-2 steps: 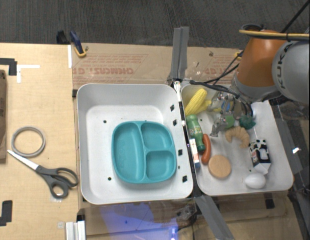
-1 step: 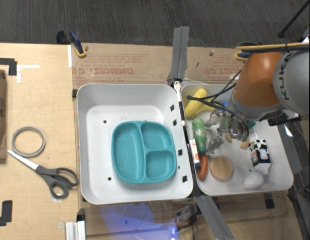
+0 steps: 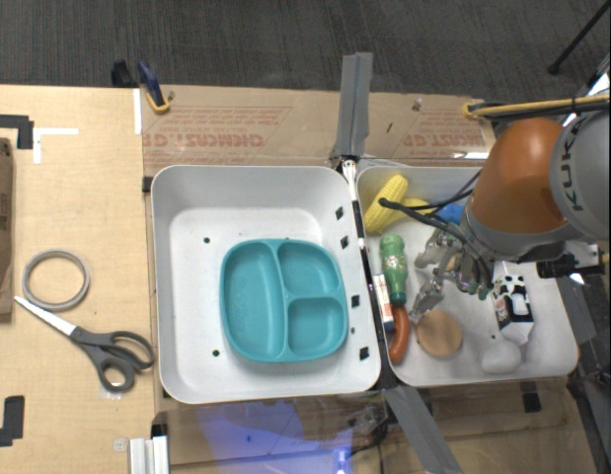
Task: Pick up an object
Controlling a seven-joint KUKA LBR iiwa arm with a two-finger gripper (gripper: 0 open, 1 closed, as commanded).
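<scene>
While reaching in from the right, the arm (image 3: 527, 176) hung over the right bin (image 3: 552, 358), wrist pointed down-left. Gripper (image 3: 430, 282) sat low among the toys, fingers spread apart, nothing between them; tan round object (image 3: 440, 335) lay just below, green bottle (image 3: 393, 268) beside it.

two white bins (image 3: 177, 265), one teal plate (image 3: 283, 299), one scissors (image 3: 93, 344), one tape roll (image 3: 55, 279).
</scene>
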